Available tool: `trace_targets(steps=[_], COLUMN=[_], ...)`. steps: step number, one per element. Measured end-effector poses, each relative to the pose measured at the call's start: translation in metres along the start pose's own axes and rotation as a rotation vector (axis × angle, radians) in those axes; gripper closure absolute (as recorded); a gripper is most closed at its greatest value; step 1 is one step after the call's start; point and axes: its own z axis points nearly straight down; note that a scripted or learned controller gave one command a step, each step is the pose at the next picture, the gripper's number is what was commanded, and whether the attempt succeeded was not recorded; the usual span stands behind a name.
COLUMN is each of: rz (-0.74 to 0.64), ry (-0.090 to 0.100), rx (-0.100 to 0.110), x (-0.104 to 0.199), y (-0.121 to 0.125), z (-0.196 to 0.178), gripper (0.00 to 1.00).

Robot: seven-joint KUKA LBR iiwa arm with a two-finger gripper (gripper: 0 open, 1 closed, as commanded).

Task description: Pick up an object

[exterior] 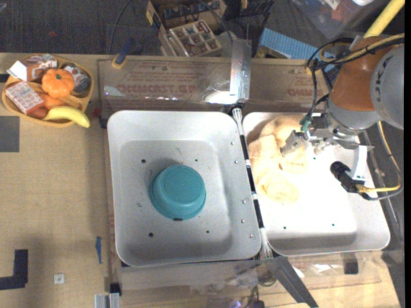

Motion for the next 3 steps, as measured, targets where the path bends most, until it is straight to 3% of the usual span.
trace_targets(steps=[1, 2, 3], rz=[-0.097, -0.093, -0.429], ry=[-0.002, -0.001, -0.001], rx=[-0.006, -0.012, -0.003], x=[0.033, 0.032, 0.078], y=[0.002, 0.003, 0.045], z=[0.029, 0.017, -0.069], gripper=[0.00, 1.00, 1.00])
